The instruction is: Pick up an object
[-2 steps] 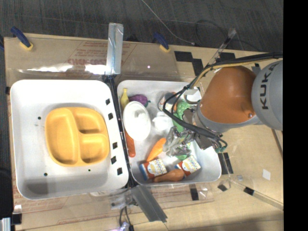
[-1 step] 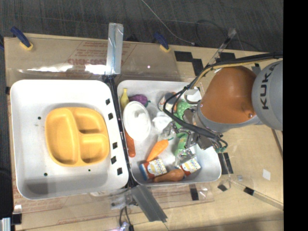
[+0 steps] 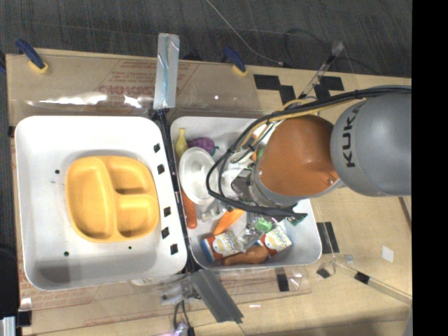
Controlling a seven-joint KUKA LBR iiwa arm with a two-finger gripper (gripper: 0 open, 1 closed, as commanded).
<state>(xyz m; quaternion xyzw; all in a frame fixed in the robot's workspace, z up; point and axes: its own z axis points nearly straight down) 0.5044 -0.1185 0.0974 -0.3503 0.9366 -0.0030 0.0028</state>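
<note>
The right bin [image 3: 311, 247] holds a jumble of small things: a white bowl [image 3: 195, 173], a yellow banana [image 3: 181, 143], a purple item [image 3: 203, 145], an orange carrot [image 3: 227, 222], a thin orange stick [image 3: 191, 213], a green piece [image 3: 262, 224], two small printed pouches [image 3: 225, 244] and a brown sausage [image 3: 246, 257]. My arm, with its orange band [image 3: 297, 157], hangs over the bin's middle and right. The gripper [image 3: 246, 200] points down under the wrist among cables, just above the carrot and green piece. Its fingertips are hidden.
The left bin [image 3: 35, 187] holds a yellow divided tray [image 3: 112, 197]. A black divider [image 3: 168, 187] separates the bins. Cables loop around the wrist over the right bin. Clamps and a silver strip [image 3: 166, 72] stand along the bench's far edge.
</note>
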